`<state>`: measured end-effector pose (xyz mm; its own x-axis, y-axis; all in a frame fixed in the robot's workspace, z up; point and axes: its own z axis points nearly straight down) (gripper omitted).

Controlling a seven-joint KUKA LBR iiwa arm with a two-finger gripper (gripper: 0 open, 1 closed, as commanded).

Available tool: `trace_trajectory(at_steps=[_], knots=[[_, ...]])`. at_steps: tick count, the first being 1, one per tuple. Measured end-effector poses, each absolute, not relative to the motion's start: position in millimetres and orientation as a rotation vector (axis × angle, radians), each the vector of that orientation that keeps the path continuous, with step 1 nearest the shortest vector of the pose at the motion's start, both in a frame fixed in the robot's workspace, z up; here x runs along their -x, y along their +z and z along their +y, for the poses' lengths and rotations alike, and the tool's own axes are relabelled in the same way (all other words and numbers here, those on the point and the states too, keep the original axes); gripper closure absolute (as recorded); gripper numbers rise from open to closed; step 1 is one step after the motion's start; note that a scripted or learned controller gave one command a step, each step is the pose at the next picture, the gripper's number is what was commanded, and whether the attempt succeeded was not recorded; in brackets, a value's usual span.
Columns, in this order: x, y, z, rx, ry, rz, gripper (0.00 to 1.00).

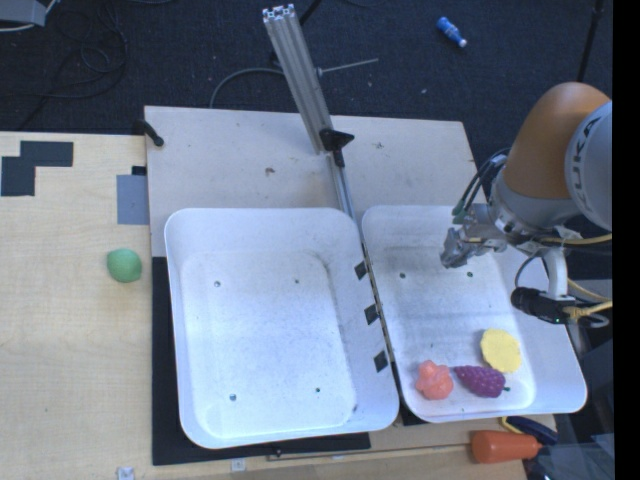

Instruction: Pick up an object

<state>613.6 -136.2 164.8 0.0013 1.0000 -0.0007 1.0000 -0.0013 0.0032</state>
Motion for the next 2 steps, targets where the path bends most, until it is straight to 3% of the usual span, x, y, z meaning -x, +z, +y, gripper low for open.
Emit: trace_trajectory(at_steps=[2], knots=[[-608.7,254,-132,-2.220,0.003,2.219,1.00]])
